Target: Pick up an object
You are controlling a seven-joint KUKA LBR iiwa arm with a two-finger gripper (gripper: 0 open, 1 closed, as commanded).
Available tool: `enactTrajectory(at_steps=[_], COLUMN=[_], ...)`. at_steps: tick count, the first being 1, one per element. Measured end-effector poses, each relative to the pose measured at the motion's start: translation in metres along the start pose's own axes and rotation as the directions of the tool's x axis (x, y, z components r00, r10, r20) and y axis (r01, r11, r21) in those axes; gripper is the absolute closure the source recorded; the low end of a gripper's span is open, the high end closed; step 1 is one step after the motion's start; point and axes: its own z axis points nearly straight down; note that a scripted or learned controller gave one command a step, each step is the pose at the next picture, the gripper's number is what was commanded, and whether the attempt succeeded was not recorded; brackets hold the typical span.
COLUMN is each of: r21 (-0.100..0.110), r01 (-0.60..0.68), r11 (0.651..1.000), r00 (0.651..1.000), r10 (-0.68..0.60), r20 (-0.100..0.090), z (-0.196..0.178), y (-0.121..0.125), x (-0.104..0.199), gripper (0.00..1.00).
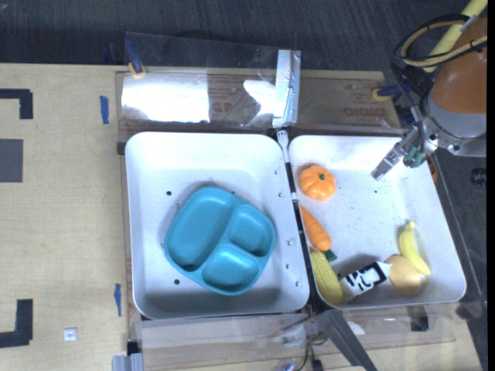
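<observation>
The right bin (363, 149) holds an orange toy pumpkin (318, 182) near its left wall, a carrot (315, 228) below it, a corn cob (327, 276), a black-and-white item (363, 277), a tan round fruit (405, 273) and a banana (414, 248) at the front right. My gripper (394, 158) hangs over the bin's upper right part, right of the pumpkin and apart from every object. I see nothing between its fingers.
The left bin (147, 168) holds a blue divided plate (220, 239). A clear plastic panel (209, 91) stands behind the bins. Yellow and black cables (433, 41) loop at the arm's upper right. Wooden bench (54, 230) lies to the left.
</observation>
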Motion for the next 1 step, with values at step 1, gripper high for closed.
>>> enactTrajectory(at_steps=[1], r21=[0.007], r01=[-0.004], r11=[1.000], r00=[1.000], r10=[0.004], r20=[-0.006], z=[0.0043], y=[-0.0035], x=[0.0000], gripper=[0.00])
